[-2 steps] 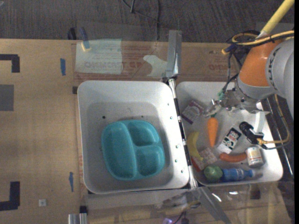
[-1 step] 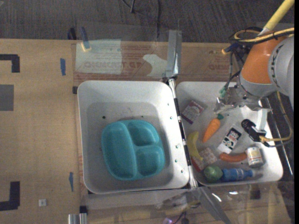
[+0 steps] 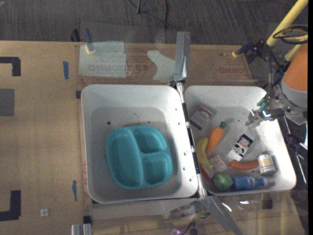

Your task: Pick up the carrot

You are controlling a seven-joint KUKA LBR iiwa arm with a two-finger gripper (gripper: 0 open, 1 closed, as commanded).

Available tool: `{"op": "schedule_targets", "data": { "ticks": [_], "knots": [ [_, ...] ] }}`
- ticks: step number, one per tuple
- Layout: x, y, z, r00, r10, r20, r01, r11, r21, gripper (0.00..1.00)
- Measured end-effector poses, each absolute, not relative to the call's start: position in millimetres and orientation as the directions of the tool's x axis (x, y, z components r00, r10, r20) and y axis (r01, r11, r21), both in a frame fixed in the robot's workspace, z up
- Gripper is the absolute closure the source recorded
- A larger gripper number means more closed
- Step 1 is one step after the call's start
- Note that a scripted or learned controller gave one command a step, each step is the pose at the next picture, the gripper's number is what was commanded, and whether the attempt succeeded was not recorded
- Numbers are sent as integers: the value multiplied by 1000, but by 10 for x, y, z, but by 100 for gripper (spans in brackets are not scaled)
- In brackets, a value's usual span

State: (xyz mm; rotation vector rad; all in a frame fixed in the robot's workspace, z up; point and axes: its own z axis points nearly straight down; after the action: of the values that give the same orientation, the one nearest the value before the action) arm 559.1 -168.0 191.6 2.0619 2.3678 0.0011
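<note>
Bins, L to R: you see the left bin [image 3: 93,102] w/ a teal divided plate [image 3: 140,156]. In the right bin [image 3: 234,93], a small packet [image 3: 202,116], banana [image 3: 202,153], then the carrot [image 3: 215,137], lying tilted near centre-left, green top up. Next: green fruit [image 3: 223,181], blue bottle [image 3: 248,182], carton [image 3: 241,146], orange sausage [image 3: 244,165], can [image 3: 266,163]. Gripper [image 3: 258,113] hangs at the bin's upper-right, well apart from the carrot; finger spread: you can't tell.

teal divided tray [image 3: 140,156], banana [image 3: 203,152], green apple [image 3: 223,181]
</note>
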Motion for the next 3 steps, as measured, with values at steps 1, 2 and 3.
{"op": "schedule_targets", "data": {
  "ticks": [1,2,3],
  "knots": [
    [5588,-1681,1910,-137,991,0,991,137,1,0],
    [5484,-1268,881,189,982,0,982,-189,7,0],
    [5488,-1302,984,194,981,-3,981,-194,11,100]
  ]
}}
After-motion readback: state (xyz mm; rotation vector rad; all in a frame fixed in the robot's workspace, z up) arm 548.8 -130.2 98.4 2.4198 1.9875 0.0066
